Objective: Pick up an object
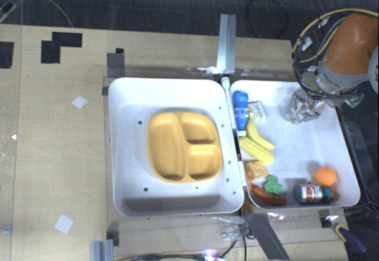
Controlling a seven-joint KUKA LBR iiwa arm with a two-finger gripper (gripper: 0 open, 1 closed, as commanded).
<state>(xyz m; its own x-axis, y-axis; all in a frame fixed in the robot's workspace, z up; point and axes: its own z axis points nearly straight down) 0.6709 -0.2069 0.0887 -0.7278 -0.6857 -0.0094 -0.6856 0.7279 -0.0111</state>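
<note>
Task's barely underway, as far as you can judge here: nothing is lifted, every item lies on a bin floor.

Gripper (305,107) sits low in the upper right of the frame, over the upper part of the right bin (349,162), w/ the orange-banded arm (349,47) above it. Whether it's parted or closed, you can't tell; the metal blurs together at this angle. Nothing visibly in it.

Candidates are all in the right bin, mostly along its left wall: blue bottle (240,109) near the top, a small packet (257,111) just beside it, two bananas (259,144) below. Lower edge: red sausage-like item (269,196) w/ a green piece (273,184) touching it, a can (311,193) on its side, an orange ball (325,176) touching the can.

Left bin (127,135) holds a yellow divided tray (183,146).

Closest things to the gripper are the packet and bottle, left of it, but apart. Left to do: settle on one, descend, close, lift. So basically the whole pick.
</note>
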